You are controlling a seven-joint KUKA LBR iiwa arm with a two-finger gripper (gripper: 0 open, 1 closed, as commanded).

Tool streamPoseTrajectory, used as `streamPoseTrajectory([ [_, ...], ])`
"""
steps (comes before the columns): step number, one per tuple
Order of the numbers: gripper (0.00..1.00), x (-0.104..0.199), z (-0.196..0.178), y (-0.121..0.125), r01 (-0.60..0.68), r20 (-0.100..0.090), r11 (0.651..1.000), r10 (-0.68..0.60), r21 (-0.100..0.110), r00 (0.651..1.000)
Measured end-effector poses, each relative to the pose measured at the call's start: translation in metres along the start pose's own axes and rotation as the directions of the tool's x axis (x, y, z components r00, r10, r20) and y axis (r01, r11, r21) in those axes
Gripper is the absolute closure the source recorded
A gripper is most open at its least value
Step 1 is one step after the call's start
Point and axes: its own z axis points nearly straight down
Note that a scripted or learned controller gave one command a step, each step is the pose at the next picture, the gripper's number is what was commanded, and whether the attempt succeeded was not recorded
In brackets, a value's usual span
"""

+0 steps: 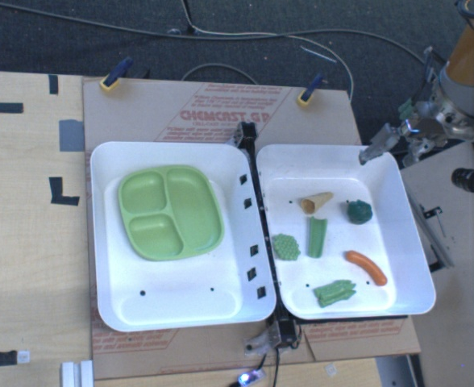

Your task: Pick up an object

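The gripper (392, 145) hangs just past the far right corner of the right bin (410, 240), above the rim; its fingers look spread apart and nothing sits between them. Down in that bin lie the things to pick: a tan cone (315, 203) near the middle, a dark green broccoli (359, 211) beside it, a green stick (317, 237), a green round piece (285, 247), an orange sausage (367, 267) and a green lumpy piece (334, 292); the left bin (108, 248) holds a green divided plate (171, 212).

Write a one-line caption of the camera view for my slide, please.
Gripper above the right bin's far corner; toy foods inside, green divided plate in left bin.
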Motion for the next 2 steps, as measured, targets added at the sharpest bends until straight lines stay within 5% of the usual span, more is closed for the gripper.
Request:
streamPoseTrajectory([
  [1,0.0,0.001,-0.008,0.002,0.004,0.003,1.0,-0.004,-0.013,1.0],
  [2,0.0,0.002,0.037,-0.004,0.004,0.003,1.0,-0.004,-0.01,1.0],
])
